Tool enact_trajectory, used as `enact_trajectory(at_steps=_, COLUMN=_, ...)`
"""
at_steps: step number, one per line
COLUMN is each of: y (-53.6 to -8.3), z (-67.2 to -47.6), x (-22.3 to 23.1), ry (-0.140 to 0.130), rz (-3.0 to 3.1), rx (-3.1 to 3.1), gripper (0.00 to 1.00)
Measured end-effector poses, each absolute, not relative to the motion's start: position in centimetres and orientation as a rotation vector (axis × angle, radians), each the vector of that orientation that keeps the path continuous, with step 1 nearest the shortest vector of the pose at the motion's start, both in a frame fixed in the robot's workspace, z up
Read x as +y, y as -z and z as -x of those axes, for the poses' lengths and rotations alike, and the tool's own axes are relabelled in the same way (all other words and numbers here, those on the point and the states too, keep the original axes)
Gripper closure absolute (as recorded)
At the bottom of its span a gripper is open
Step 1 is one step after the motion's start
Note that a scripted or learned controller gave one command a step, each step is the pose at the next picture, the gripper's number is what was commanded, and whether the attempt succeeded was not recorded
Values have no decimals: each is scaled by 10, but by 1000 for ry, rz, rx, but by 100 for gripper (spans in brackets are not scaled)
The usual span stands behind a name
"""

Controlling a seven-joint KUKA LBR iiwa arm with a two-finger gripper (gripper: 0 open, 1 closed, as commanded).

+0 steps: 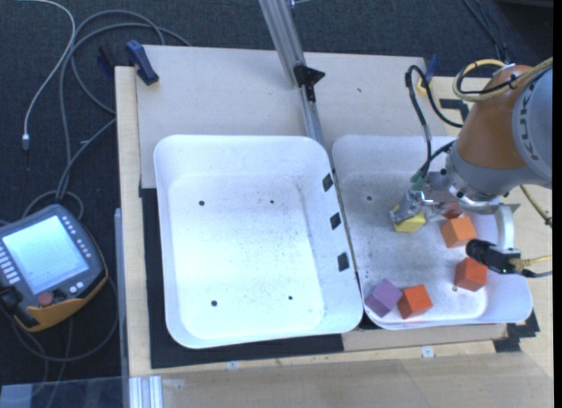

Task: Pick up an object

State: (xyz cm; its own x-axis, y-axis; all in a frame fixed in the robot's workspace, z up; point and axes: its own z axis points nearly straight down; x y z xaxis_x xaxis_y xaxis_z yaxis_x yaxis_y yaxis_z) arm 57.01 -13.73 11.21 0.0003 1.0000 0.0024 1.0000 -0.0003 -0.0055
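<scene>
The right bin (369, 169) holds several small objects. A yellow object (408, 220) lies near the bin's middle, directly under the tip of my gripper (419, 206), which reaches down from the right. The gripper's body hides part of the yellow object. An orange block (458, 231) sits just right of the gripper. A red-orange block (471, 275) lies closer to the front right. A purple block (384, 297) and another orange block (414, 301) rest side by side at the bin's front edge.
The left bin (176, 169) stands beside the right one, with black clips (335, 220) on the shared wall. A metal pole (285, 29) slants in from the top. The arm's orange band (492, 134) and cables (421, 108) hang over the right bin's far side.
</scene>
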Motion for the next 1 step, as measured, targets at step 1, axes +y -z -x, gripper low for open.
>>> enact_trajectory(at_steps=1, y=-205, z=-585, x=-66, ry=13, rz=2215, rx=-2235, gripper=100)
